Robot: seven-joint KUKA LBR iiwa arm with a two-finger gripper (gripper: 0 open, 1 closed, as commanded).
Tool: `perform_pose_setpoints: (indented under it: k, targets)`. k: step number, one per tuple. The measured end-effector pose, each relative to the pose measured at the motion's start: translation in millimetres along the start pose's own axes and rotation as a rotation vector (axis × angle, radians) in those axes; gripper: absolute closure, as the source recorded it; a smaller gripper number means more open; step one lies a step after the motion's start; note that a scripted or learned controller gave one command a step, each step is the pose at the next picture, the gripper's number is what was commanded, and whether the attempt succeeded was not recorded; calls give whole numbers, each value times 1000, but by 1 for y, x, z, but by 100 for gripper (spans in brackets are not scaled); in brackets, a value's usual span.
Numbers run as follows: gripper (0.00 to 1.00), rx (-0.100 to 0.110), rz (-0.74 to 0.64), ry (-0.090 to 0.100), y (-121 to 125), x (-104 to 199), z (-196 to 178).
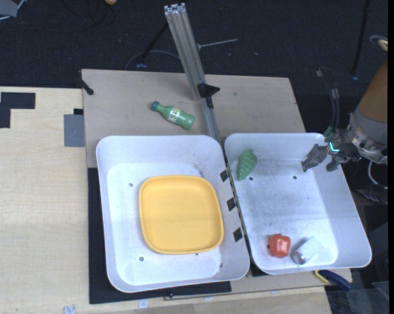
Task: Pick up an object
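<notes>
The right bin (295, 201) holds a green leaf-shaped piece (246, 163) at its far left corner, a red pepper-like toy (279, 244) near its front edge, and a small clear-and-grey object (305, 250) just right of the red one. My gripper (321, 158) hovers over the bin's far right edge, its dark fingers spread apart with nothing between them. It is well away from all three objects. The left bin (118, 162) carries a yellow square plate (181, 213).
A green bottle (173, 114) lies on the bench behind the left bin. A slanted aluminium post (190, 51) rises behind the gap between the bins. Black clips (230, 203) line the divider where the bins meet.
</notes>
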State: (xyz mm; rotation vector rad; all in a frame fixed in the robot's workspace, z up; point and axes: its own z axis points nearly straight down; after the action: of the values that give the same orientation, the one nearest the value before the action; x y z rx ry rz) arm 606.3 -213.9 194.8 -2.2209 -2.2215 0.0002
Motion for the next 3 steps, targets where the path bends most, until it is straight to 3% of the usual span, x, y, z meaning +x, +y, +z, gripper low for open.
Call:
perform_pose_setpoints:
  k: [1, 3]
  targets:
    - [0, 0, 0, 0, 0, 0, 0]
    - [0, 5, -1, 1, 3, -5, 103]
